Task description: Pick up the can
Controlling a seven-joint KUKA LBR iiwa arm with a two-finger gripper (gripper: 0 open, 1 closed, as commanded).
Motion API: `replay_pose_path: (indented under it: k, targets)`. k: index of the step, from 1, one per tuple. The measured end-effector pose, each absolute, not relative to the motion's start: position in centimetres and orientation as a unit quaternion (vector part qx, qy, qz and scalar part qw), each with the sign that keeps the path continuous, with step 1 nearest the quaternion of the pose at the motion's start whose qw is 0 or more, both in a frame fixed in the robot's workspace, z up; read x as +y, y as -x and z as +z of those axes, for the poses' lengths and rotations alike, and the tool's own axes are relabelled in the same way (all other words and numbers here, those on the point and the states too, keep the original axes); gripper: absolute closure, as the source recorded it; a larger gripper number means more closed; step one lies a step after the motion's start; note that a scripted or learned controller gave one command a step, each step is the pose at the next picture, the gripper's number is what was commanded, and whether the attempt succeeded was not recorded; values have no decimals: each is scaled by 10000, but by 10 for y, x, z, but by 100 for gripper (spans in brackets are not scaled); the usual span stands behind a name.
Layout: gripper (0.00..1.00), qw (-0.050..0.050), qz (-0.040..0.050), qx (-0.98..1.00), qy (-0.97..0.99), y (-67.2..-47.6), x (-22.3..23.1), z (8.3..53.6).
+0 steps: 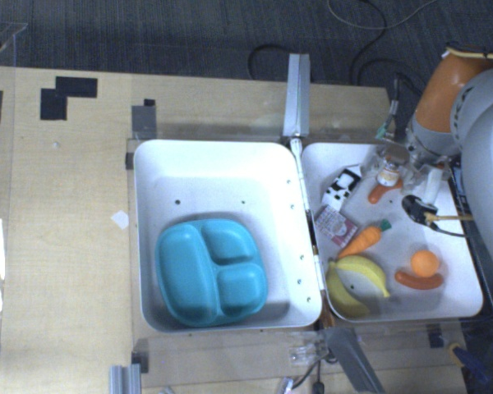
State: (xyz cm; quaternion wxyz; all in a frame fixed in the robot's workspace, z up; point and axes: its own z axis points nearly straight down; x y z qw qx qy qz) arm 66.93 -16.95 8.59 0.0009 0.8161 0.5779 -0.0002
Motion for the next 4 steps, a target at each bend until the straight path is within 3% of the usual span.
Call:
replay_pose_path:
  k: [1, 2, 3, 4]
  targets:
    - [100, 34, 11, 5804, -8143, -672, -169, 100]
    - [0, 35, 12, 5805, -8142, -672, -169, 100]
    - [100, 66, 27, 5826, -8127, -674, -168, 114]
    - [100, 24, 25, 5080, -8614, -670, -164, 214]
